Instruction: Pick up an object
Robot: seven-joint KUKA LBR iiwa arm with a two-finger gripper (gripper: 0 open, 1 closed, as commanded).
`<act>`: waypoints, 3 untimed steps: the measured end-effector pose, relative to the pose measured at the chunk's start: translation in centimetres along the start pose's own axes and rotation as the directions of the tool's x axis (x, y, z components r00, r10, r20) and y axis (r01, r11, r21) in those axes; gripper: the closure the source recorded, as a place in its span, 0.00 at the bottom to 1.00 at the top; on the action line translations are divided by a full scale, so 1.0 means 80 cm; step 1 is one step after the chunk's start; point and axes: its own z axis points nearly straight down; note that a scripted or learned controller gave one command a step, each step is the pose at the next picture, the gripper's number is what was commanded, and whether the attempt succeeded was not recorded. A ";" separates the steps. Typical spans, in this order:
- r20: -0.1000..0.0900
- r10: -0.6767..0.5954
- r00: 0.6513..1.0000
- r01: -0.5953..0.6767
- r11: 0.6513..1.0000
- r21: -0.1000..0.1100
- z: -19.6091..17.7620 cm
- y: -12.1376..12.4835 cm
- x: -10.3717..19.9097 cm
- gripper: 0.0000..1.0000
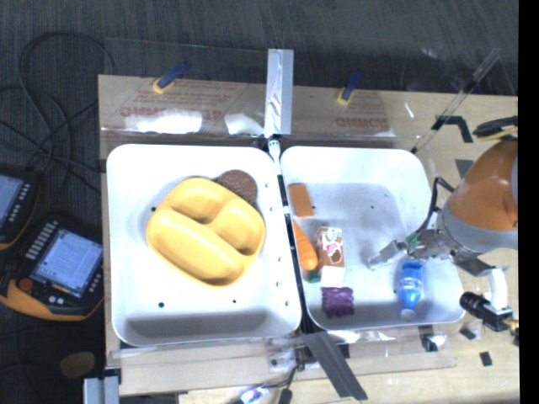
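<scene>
In the right bin [362, 183] my gripper [386, 252] reaches in from the right and hangs low over the bin floor, with the orange wrist band [493, 196] behind it. A blue bottle [410, 287] lies just below and to the right of the gripper tip, apart from it. Along the bin's left side sit an orange block [301, 199], a carrot [306, 251], a small printed box [332, 247] and a purple object [338, 300]. Nothing shows at the gripper's tip.
The left bin [135, 310] holds a large yellow bread-shaped object [205, 230] with a brown round object [237, 183] behind it. A divider rail [286, 225] separates the bins. A handheld control pendant [59, 263] lies off the bench at left.
</scene>
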 end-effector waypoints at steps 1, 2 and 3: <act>-0.013 -0.377 0.926 0.378 0.925 0.034 -0.138 -0.016 -0.012 0.00; -0.016 -0.389 0.921 0.389 0.921 0.024 0.010 -0.015 -0.005 0.00; -0.020 -0.528 0.849 0.528 0.849 0.030 -0.041 0.047 -0.017 0.00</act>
